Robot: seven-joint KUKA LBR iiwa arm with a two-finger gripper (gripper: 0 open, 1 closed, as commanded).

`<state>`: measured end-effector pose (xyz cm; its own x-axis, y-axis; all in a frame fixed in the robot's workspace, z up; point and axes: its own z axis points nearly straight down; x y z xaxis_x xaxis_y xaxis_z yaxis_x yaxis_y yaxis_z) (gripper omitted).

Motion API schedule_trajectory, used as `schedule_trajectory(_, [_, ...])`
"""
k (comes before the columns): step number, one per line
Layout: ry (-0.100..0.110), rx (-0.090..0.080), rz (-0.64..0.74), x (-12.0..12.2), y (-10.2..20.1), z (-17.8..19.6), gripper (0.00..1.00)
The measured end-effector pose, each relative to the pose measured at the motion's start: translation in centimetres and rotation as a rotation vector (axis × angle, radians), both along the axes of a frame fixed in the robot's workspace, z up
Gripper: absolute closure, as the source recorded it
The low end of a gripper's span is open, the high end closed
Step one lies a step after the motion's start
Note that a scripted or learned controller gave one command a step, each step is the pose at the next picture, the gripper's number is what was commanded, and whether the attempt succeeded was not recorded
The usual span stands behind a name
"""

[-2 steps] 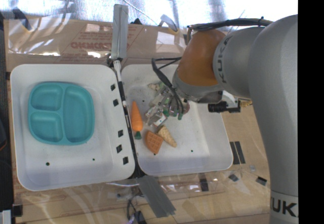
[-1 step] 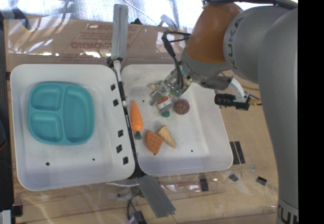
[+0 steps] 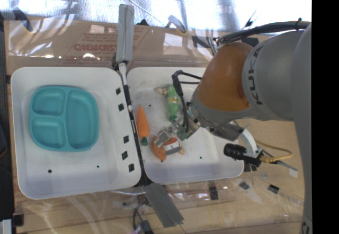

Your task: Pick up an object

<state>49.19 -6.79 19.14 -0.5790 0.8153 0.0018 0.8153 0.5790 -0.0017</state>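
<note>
Over the right bin [image 3: 212, 167] your claw [image 3: 170, 139] hangs low among the clutter, set to grab; whether it is open or closed, I cannot tell. An orange carrot [image 3: 143, 121] lies just beside it, near the divider, untouched.

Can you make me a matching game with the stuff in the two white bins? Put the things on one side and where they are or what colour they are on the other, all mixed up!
Things:
1. sectioned plate
2. toy carrot
3. green toy
4. gripper

Clues:
A. orange, lying near the wall between the bins
B. teal, in the left bin
C. low in the right bin, over a small orange and white item
D. green, in the right bin beside the arm's orange band

Pairs: 1-B, 2-A, 3-D, 4-C
</note>
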Motion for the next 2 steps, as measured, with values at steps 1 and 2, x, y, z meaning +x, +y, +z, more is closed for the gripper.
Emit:
schedule_trajectory(1, [0.004,0.001,-0.126,-1.6,-0.2,-0.1,1.00])
schedule_trajectory(2, [0.001,0.000,-0.310,-1.5,2.9,0.0,1.00])
